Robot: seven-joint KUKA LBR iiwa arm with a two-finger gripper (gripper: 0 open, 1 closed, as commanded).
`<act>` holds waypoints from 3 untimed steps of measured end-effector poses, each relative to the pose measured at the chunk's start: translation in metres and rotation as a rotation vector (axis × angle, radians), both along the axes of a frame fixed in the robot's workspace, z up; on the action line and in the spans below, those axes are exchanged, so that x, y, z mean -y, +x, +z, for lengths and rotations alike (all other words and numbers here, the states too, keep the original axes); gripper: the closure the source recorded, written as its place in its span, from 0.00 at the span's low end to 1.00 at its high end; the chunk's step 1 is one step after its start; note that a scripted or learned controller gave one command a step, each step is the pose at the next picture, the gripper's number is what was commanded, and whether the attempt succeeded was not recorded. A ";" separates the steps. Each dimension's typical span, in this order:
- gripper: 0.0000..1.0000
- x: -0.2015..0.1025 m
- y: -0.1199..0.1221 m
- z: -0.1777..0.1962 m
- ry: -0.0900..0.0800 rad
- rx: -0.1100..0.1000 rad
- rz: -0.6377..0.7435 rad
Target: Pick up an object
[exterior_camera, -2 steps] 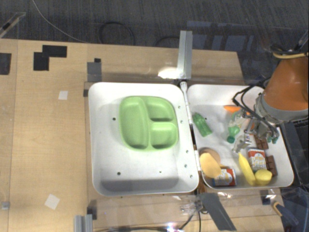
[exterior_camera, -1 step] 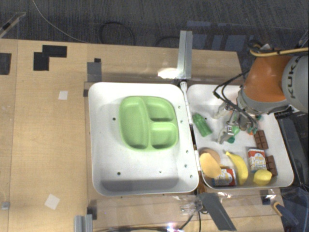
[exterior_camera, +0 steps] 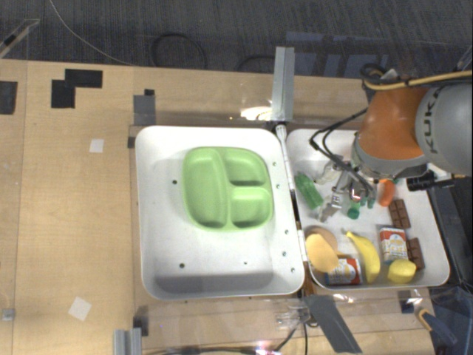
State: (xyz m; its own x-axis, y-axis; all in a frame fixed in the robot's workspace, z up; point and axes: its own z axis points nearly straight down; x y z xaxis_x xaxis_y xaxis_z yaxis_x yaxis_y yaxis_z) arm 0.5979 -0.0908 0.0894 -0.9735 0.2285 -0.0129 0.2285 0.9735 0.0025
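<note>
On the left side of the bench [exterior_camera: 66, 220] there are black patches near the far edge. The left bin [exterior_camera: 159, 272] holds a green tray [exterior_camera: 225, 187] with three compartments, lying flat close to the bin's middle.

The right bin [exterior_camera: 436, 265] is full of small things. A green bottle [exterior_camera: 308, 191] lies near its left wall. By the near edge I see a tan round piece [exterior_camera: 321, 251], a can [exterior_camera: 343, 270], a banana [exterior_camera: 366, 253], a red and white box [exterior_camera: 392, 241] and a lemon [exterior_camera: 401, 271]. Two brown bars [exterior_camera: 400, 214] lie along the right wall, and an orange piece [exterior_camera: 385, 191] lies just above them.

The arm [exterior_camera: 403, 128] comes over the far right corner of this bin. Its end effector [exterior_camera: 338, 198] hangs low over the bin's middle, between the bottle and the orange piece, close beside a small green thing [exterior_camera: 353, 212]. If it is wide or narrow, I cannot tell, and nothing is visibly between its tips.
</note>
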 end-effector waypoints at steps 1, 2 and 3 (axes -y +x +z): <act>0.00 -0.008 0.064 -0.001 -0.005 0.001 0.438; 0.00 0.017 0.068 0.054 -0.009 0.002 0.647; 0.00 0.045 0.036 0.000 -0.009 0.001 0.664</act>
State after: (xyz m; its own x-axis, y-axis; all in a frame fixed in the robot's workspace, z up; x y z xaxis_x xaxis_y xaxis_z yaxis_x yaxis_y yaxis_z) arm 0.6337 -0.1359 0.0893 -0.9073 -0.4203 -0.0127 -0.4203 0.9074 -0.0061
